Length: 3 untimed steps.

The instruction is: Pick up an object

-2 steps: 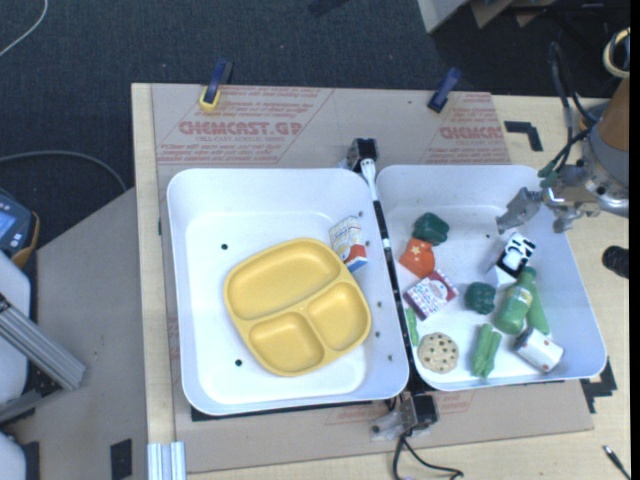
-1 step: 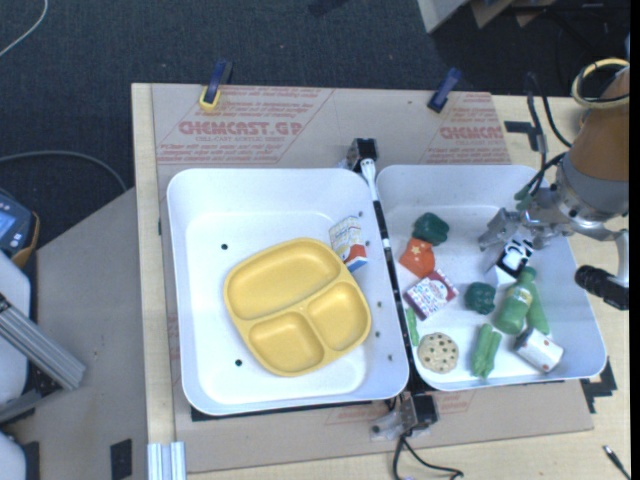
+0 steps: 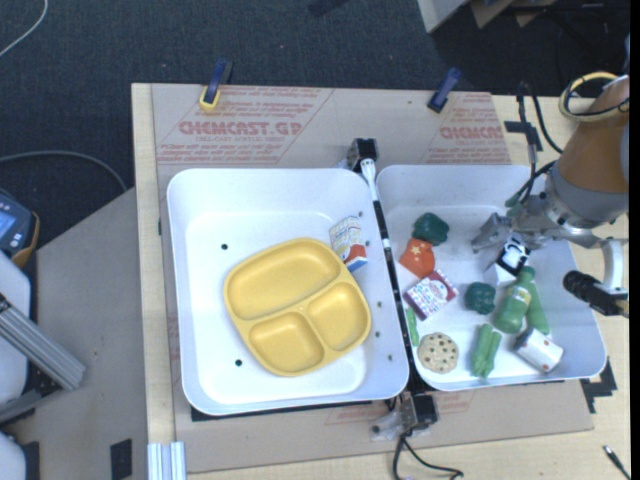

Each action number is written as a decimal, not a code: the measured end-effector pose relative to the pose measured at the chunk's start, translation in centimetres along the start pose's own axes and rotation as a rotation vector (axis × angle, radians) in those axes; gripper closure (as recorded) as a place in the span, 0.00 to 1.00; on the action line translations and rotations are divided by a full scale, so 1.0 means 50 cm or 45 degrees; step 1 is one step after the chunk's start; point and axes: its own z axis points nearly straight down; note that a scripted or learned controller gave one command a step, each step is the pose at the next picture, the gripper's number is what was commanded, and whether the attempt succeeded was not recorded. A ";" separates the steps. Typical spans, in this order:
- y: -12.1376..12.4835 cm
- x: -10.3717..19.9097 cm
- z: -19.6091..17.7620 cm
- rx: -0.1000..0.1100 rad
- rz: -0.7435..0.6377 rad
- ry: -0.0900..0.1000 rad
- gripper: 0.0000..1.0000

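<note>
The arm came in from the right and its gripper (image 3: 510, 251) was low in the right bin (image 3: 590, 353), near the back and just above the green bottle (image 3: 511, 306). I could not tell the state of the gripper, because dark parts and a small black-and-white piece were mixed together at its tip. No object was chosen clearly; in my judgement the nearest candidates were the green bottle and the dark green round toy (image 3: 480, 296) just beside it. The other objects in this bin were a green leafy toy (image 3: 431, 227), a red strawberry-like toy (image 3: 418, 258), a small purple packet (image 3: 430, 295), a cookie (image 3: 437, 351), a green pepper-like toy (image 3: 486, 350) and a white cylinder (image 3: 540, 349). To do this step well, I think the gripper should come down straight over one single object, and the bottle should be taken across its narrow side, because the things lay close together and a neighbour could be pushed or pinched. The left bin (image 3: 190, 218) held a yellow divided plate (image 3: 296, 306) and a small carton (image 3: 348, 240) near the wall between the bins. The upper arm was cut off at the right edge, and the label on the packet was too small to read.
</note>
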 end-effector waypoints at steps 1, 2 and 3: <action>0.004 -0.004 -0.023 -0.011 0.000 -0.010 1.00; 0.029 -0.007 -0.139 0.009 -0.004 0.005 1.00; 0.034 -0.009 -0.242 0.009 -0.004 0.005 1.00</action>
